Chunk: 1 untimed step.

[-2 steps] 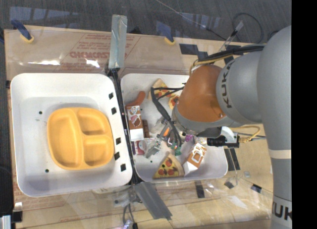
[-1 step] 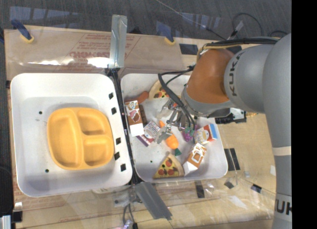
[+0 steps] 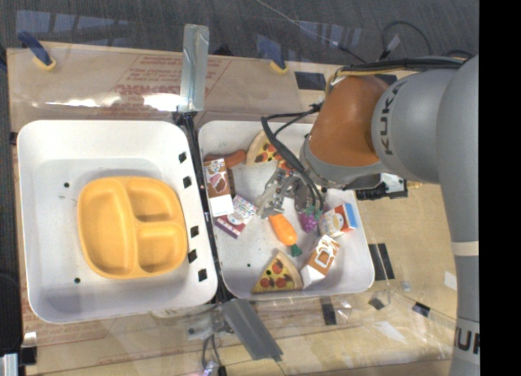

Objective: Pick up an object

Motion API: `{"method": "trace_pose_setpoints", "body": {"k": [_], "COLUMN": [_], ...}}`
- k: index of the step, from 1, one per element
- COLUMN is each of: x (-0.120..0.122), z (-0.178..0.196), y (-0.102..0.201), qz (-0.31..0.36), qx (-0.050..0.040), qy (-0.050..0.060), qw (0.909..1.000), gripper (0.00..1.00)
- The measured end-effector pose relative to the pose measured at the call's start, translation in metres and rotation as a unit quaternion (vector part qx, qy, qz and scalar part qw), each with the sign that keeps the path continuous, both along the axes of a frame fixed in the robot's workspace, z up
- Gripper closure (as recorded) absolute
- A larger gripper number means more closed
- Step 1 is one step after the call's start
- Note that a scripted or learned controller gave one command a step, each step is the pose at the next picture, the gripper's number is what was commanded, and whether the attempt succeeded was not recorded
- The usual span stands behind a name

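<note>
My gripper (image 3: 286, 195) hangs low in the right bin (image 3: 358, 273), among the toy food. Its metal fingers (image 3: 273, 194) stand spread, with nothing visibly between them. Just below it lies an orange carrot (image 3: 282, 228). Purple grapes (image 3: 308, 220) sit to its right. A pizza slice (image 3: 278, 273) lies near the bin's front wall, and another pizza slice (image 3: 262, 151) shows at the back, partly under the arm. The wrist and orange band (image 3: 346, 122) hide the bin's back right.
The left bin (image 3: 41, 146) holds a yellow divided plate (image 3: 132, 225). Small cartons (image 3: 218, 179) lie along the right bin's left wall, and an orange-white box (image 3: 324, 257) and a small white carton (image 3: 344, 218) at its right. A black divider (image 3: 199, 203) runs between the bins.
</note>
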State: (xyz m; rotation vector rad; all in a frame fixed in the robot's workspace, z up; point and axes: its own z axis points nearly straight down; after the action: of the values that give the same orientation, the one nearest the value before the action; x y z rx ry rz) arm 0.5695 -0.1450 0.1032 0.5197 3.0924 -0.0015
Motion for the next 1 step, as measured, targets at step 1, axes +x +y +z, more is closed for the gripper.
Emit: {"method": "trace_pose_setpoints", "body": {"k": [1], "x": [-0.0538], "z": [-0.0119], "y": [0.0448], "qz": [0.151], "qx": [0.0011], "qy": [0.003], "qw": [0.9885], "gripper": [1.0]}}
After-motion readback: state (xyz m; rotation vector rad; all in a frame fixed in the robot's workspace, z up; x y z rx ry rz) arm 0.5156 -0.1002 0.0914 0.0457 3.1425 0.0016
